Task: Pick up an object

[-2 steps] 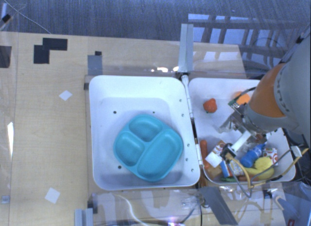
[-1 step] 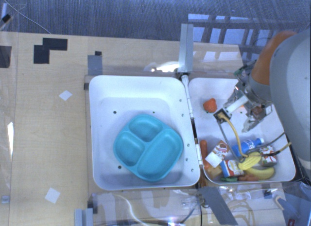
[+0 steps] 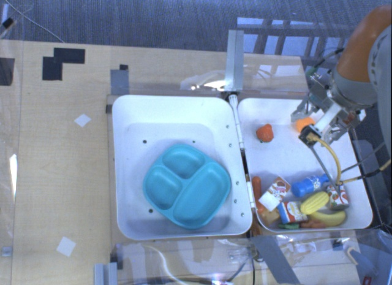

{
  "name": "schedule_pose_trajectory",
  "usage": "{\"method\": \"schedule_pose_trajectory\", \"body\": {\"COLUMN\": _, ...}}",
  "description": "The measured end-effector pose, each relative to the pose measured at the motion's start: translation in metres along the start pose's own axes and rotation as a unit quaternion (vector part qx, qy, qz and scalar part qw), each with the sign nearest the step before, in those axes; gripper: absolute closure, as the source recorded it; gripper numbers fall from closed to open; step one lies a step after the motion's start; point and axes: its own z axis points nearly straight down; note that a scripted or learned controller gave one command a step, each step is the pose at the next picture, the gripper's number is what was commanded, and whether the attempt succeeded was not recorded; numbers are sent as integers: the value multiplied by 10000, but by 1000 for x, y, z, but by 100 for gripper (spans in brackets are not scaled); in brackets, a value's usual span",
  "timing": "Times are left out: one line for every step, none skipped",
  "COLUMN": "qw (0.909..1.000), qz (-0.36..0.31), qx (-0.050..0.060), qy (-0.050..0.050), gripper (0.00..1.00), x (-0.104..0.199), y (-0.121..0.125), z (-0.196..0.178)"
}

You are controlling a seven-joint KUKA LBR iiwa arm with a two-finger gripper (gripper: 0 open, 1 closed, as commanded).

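Observation:
My gripper hangs over the far right corner of the right bin, below the grey wrist with the orange band. A small orange object lies right beside the gripper's left side; whether it is held is unclear. A red-orange round fruit sits alone to the left of the gripper, on the bin floor. Along the bin's near edge lies a pile: a blue bottle, a yellow corn cob, a banana, a small carton and a red sausage.
The left bin holds a blue divided plate. A yellow cable loops from the gripper down over the right bin. A metal post stands behind the divider between the bins.

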Motion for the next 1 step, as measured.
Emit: {"method": "schedule_pose_trajectory", "body": {"qw": 9910, "qz": 1335, "qx": 2, "qy": -1, "gripper": 0, "x": 40, "y": 15, "z": 22}}
